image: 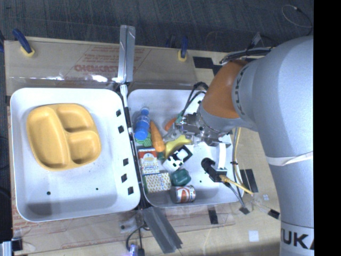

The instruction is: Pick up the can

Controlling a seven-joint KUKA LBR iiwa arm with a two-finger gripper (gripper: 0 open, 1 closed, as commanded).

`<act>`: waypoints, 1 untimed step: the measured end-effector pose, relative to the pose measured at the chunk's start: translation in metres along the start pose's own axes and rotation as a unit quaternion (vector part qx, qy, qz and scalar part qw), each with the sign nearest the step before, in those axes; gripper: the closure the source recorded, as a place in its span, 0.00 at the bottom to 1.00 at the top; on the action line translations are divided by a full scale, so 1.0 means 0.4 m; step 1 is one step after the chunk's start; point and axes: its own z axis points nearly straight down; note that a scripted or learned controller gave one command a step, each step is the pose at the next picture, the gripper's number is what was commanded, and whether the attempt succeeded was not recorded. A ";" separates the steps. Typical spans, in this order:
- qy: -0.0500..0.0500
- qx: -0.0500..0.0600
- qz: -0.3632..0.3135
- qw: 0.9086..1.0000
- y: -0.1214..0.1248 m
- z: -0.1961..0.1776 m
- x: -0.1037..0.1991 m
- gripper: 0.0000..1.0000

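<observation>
1. Can (184, 194) lies on its side at the near edge of the right bin (160, 96), just below a dark green object (180, 177)
2. Gripper (187, 128) hangs over the middle of that bin, above a yellow banana (176, 143) and a black-and-white block (179, 156), well apart from the can
3. Can't tell how the gripper is set or if it holds anything; the wrist hides it
4. Blue bottle (141, 125) and orange carrot (157, 137) sit at the bin's left side
5. Left bin (64, 207) holds a yellow divided tray (63, 135)
</observation>
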 end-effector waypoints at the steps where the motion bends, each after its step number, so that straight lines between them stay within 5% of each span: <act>1: 0.002 0.003 -0.035 0.999 -0.145 0.004 -0.019 0.00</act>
